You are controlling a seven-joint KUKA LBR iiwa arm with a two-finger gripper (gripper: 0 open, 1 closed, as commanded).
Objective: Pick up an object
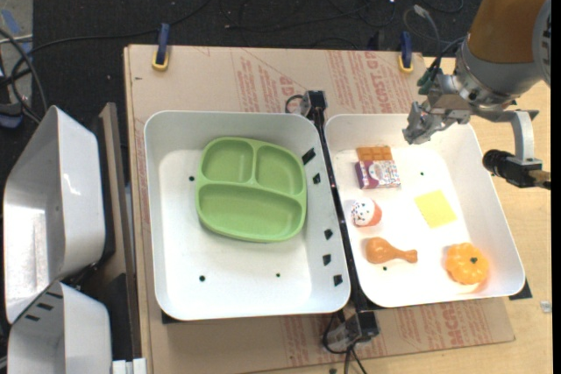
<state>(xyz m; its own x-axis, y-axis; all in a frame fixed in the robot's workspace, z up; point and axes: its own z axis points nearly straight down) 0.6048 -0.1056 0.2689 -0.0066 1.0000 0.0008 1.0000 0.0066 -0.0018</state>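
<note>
Overhead, the brown bench board (263,70) carries two shallow white bins side by side. Left bin (175,276): it holds a green divided plate (252,188), three compartments, lying flat near the bin's centre. Right bin (500,215): it holds five small objects. Arm (508,4): grey with an orange band, entering from 2 o'clock; its claw (422,129) hangs over the right bin's rim at roughly 11 o'clock of that bin, nothing visible between its tips, and whether they are spread or pressed together I cannot tell from where I stand.

Objects, largest to smallest:
- small carton (378,168), orange top and purple-white face, at about 7 o'clock from the claw, near but apart from it;
- orange pumpkin toy (465,264), at 5 o'clock of the bin, well apart from the claw;
- yellow square piece (436,208), lying flat, near the bin's centre, at 6 o'clock from the claw;
- orange drumstick toy (389,252), at 7 o'clock of the bin;
- white-and-red round toy (363,212), just above the drumstick, beside the bin's left wall.
</note>
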